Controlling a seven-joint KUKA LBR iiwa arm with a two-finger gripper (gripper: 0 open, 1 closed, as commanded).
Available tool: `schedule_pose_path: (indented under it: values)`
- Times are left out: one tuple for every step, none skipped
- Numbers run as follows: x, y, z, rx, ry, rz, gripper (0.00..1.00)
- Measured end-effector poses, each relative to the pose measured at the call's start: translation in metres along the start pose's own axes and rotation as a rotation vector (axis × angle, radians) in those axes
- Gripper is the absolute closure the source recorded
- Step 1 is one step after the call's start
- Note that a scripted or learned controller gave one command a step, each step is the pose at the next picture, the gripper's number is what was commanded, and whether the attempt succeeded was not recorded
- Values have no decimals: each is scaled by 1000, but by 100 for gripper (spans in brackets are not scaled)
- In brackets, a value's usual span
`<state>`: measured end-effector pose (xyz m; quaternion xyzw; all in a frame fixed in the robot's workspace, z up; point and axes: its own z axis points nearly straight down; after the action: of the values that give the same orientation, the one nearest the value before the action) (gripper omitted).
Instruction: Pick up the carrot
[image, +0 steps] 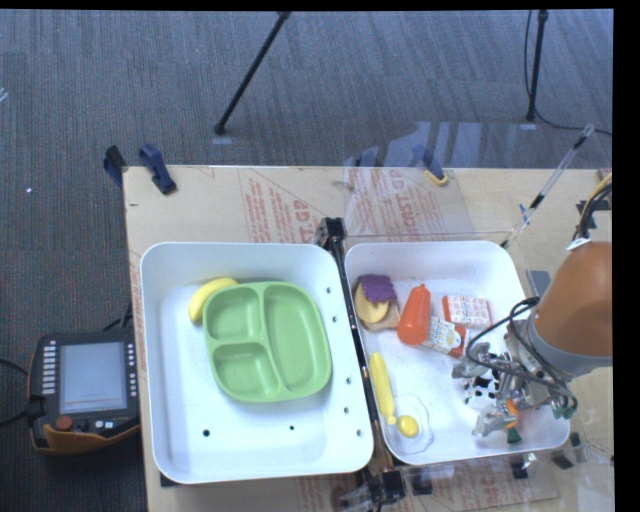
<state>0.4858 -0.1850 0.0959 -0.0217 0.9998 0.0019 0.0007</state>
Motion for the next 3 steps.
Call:
schedule_pose_path:
  values:
    - [-2, 2, -10, -1, -3, -6, 100]
    - [-2, 2, -9, -1, -2, -7, 0]
    - [-1, 14, 10, -2, 3, -444, 0]
